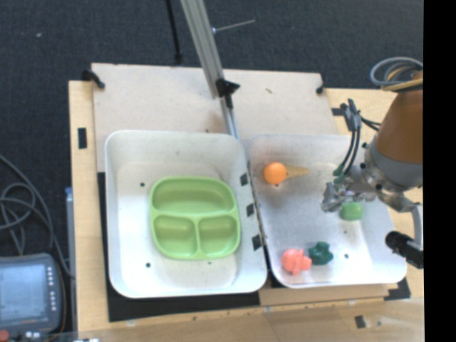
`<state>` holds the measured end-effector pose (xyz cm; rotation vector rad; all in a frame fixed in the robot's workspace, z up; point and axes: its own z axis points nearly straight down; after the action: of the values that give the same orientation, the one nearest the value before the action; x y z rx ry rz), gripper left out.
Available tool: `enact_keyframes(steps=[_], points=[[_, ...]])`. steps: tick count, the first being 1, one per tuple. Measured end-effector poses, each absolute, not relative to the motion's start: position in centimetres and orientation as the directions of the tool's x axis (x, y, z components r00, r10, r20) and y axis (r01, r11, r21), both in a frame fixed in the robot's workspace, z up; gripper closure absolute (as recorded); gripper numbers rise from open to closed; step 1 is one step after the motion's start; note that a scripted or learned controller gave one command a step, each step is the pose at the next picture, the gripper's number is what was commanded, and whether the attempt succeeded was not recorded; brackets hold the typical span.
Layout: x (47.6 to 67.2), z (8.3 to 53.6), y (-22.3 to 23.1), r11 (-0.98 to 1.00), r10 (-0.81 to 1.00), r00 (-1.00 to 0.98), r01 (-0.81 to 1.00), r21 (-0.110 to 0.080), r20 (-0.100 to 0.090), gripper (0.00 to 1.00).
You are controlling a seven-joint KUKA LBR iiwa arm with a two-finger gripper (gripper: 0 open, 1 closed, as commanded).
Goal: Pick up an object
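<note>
Nearest us in the right bin [377,266] we see a pink toy [295,261] touching a dark green toy [321,253] at its right. Farther in, the gripper [340,197] hangs low over the bin's right side, with a light green object [351,211] just below and beside it; we cannot tell whether it grasps that object or whether it is clenched or released. Beyond, near the bin's far left, lies an orange ball [275,173] with a tan cone attached. The left bin [128,212] holds a green divided tray [194,217]. Both bins rest on the table [178,91].
</note>
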<state>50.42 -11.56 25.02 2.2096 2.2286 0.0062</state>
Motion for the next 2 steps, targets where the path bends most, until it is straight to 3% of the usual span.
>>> enact_keyframes(steps=[2], points=[[52.1,25.3,-1.0,0.008,1.000,-0.008,1.000,0.002,0.001,1.00]])
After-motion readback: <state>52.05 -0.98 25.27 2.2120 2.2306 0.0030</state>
